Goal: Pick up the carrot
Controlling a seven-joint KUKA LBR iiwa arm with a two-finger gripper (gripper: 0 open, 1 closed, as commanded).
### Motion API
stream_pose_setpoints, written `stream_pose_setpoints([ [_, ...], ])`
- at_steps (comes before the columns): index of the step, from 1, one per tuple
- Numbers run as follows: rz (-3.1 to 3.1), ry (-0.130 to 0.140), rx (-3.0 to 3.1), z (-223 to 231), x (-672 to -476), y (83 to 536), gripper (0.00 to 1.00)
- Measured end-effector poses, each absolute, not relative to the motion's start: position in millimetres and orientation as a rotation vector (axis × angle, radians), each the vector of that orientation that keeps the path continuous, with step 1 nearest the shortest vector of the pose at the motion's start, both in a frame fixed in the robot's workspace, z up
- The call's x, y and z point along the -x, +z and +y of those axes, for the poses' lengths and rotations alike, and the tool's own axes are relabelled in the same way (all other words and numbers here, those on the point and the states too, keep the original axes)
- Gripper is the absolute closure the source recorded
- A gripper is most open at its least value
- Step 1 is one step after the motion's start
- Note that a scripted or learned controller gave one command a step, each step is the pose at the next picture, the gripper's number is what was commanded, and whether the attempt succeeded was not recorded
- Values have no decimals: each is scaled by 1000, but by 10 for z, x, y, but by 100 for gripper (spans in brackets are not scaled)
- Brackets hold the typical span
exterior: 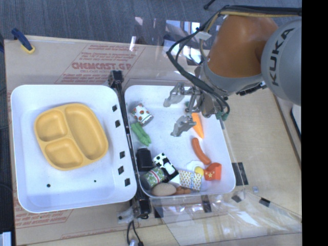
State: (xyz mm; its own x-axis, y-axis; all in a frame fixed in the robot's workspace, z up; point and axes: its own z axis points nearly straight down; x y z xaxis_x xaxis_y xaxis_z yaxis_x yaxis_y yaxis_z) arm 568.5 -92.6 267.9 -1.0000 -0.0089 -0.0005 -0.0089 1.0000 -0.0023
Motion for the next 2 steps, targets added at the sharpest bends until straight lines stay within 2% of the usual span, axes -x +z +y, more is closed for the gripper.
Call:
stream_pose_setpoints([
  [1,3096,0,540,-1298,-6113,2043,0],
  [2,3089,5,607,-1823,-6195,1249,0],
])
